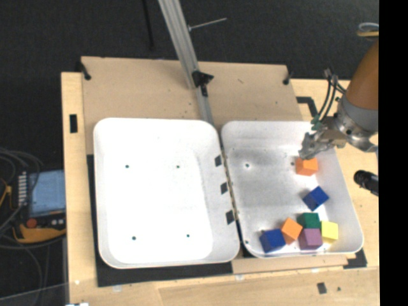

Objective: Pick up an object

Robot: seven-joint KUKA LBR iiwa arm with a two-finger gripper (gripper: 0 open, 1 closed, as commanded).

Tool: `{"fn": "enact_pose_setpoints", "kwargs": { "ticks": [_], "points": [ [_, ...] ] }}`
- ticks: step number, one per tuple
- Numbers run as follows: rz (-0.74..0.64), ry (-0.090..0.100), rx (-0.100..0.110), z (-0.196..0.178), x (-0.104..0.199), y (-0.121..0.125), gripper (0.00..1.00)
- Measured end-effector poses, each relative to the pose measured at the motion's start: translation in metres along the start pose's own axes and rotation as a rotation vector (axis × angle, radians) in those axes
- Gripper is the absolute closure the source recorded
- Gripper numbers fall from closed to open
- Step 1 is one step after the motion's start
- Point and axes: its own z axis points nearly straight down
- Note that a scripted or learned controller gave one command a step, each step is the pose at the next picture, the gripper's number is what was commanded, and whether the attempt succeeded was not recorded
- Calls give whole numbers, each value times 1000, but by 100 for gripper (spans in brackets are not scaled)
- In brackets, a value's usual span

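My gripper (pixel 308 152) hangs over the right bin (pixel 268 171), near its far right side. Directly below its tips lies an orange cube (pixel 306 166), touching or almost touching them; I cannot tell whether the cube is held. A blue cube (pixel 315 197) lies a little nearer along the right wall. A cluster sits in the near right corner: a blue cube (pixel 273 240), an orange cube (pixel 292 229), a green cube (pixel 311 220), a purple cube (pixel 310 238) and a yellow cube (pixel 329 231).
The left bin (pixel 159 190) stands beside the right one. A slanted metal post (pixel 182 37) rises from behind the bins. A control pendant with cables (pixel 41 203) lies off the bench at the left.
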Motion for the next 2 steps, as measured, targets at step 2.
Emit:
{"fn": "enact_pose_setpoints", "kwargs": {
  "ticks": [2],
  "points": [
    [-13, 3, 5, -17, 60, 13, 100]
  ]
}}
